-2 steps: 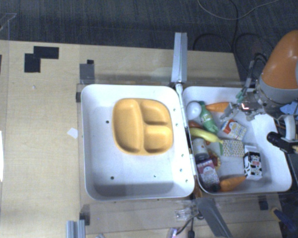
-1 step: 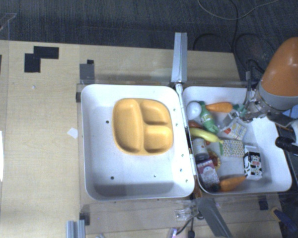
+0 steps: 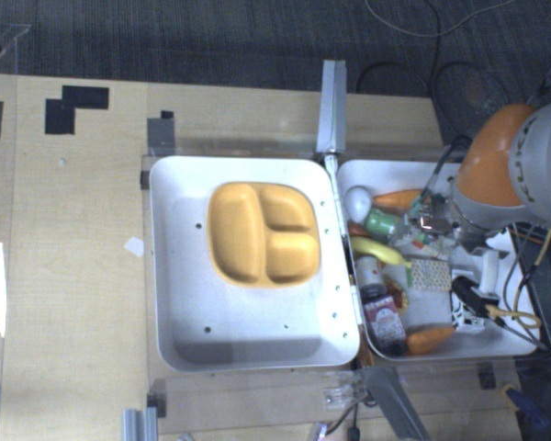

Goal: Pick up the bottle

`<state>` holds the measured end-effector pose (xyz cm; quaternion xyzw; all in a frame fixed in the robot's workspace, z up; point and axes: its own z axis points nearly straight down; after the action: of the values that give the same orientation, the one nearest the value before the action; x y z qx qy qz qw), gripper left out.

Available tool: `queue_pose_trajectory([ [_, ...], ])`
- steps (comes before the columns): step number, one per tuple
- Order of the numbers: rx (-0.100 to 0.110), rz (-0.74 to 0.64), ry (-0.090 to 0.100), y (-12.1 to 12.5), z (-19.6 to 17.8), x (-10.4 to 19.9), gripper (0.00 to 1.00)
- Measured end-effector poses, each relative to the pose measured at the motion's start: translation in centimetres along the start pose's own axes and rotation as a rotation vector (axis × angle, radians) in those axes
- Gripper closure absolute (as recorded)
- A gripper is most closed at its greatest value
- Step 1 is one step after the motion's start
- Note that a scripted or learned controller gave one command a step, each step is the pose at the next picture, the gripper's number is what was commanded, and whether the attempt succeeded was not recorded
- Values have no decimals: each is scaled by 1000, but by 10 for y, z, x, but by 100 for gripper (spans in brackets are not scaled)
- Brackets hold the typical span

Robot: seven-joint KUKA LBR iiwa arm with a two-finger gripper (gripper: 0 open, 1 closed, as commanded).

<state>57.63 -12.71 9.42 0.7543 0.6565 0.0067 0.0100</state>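
A: What's on the desk [image 3: 64, 274]?
B: Pale wood-look top, two shallow white plastic bins with rounded corners. Left bin [image 3: 179, 274] holds a yellow tray [image 3: 262, 232], glossy, three compartments.
A: Right bin [image 3: 519, 338]?
B: Cluttered. Arm [image 3: 514, 168] is over it from the right, grey shell with a smooth orange band. Tool [image 3: 432, 220] sits low over the upper middle of the clutter; cannot tell if it's apart or together.
A: Bottle?
B: Bottle [image 3: 378, 303] lies along the right bin's left wall, lower half: pale neck end up, dark cap, red label. Well apart from the tool.
A: Rest?
B: Yellow banana [image 3: 378, 250], curved, just above the bottle. Orange carrot [image 3: 399, 199] at the top, another carrot [image 3: 429, 338] at the bottom beside the bottle. Green can [image 3: 382, 221], white ball [image 3: 358, 200], speckled sponge [image 3: 430, 275].
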Motion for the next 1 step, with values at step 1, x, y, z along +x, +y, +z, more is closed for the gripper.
queue_pose_trajectory([
  [1, 4, 363, 1, 78, 2, -27, 0],
])
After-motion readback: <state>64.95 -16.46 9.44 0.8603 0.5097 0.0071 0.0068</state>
